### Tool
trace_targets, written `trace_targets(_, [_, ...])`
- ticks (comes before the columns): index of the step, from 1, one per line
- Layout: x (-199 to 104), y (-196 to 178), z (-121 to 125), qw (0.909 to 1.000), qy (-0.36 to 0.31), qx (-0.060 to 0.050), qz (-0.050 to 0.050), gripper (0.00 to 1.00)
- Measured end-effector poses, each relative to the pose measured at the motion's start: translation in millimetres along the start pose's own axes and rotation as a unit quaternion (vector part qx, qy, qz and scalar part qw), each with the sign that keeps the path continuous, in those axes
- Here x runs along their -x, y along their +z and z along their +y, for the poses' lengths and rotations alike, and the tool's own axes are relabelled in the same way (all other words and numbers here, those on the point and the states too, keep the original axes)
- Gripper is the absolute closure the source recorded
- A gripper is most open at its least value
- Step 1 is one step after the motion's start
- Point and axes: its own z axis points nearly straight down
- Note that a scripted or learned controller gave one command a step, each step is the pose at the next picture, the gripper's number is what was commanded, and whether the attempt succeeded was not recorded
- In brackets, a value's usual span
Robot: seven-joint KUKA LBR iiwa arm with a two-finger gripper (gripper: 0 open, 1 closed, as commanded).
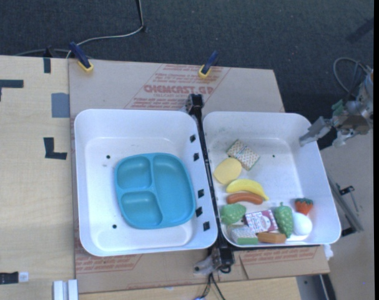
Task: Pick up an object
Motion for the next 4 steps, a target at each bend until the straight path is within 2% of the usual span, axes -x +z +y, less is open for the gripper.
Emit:
trace_targets(1, [-53, 63, 34, 1.0000, -0.001, 0.000, 0.001, 0.00])
trace_targets(2, [-94, 188, 59, 1.0000, -0.001, 0.000, 0.001, 0.00])
trace_targets(3, [-109, 194, 79, 1.0000, -0.001, 0.002, 0.000, 0.00])
trace_targets(4, [-108, 194, 58, 1.0000, -0.001, 0.003, -0.001, 0.00])
